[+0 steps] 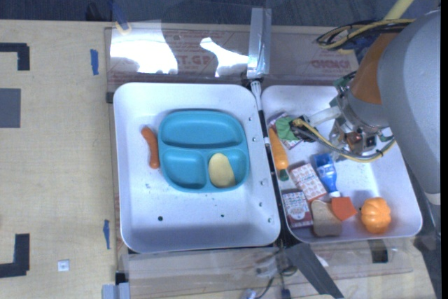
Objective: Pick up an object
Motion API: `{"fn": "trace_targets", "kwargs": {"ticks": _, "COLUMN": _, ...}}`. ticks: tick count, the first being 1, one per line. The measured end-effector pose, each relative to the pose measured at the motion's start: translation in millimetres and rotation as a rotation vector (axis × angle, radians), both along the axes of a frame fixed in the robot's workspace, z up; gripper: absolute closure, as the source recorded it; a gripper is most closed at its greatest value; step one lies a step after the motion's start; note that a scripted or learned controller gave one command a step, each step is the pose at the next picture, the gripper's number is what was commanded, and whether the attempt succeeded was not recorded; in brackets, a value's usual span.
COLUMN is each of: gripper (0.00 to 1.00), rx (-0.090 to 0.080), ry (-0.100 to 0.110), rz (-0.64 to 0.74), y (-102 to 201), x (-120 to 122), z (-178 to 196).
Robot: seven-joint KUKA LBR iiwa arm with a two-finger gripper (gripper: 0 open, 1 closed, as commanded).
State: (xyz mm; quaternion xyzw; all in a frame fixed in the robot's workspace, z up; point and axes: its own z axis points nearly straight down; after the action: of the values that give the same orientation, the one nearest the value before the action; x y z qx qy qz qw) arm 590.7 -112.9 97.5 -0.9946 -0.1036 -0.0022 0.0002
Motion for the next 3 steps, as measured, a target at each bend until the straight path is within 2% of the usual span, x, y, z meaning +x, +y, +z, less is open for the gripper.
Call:
{"fn": "trace_targets", "kwargs": {"ticks": 1, "gripper": 1.0, "rx": 0.0, "ry": -0.005, "rz": 0.068, "y": 9.9, "x": 26.5, "z": 135.1}}
{"fn": "trace_targets", "kwargs": {"ticks": 2, "gripper": 0.0, "rx": 0.0, "ry": 0.007, "rz": 0.068, "y": 10.3, "x": 24.3, "z": 129.4}}
{"fn": "trace_targets", "kwargs": {"ticks": 3, "gripper": 0.0, "rx": 0.001, "ry": 0.007, "rz": 0.026, "y": 4.5, "x": -37.1, "z": -6.9}}
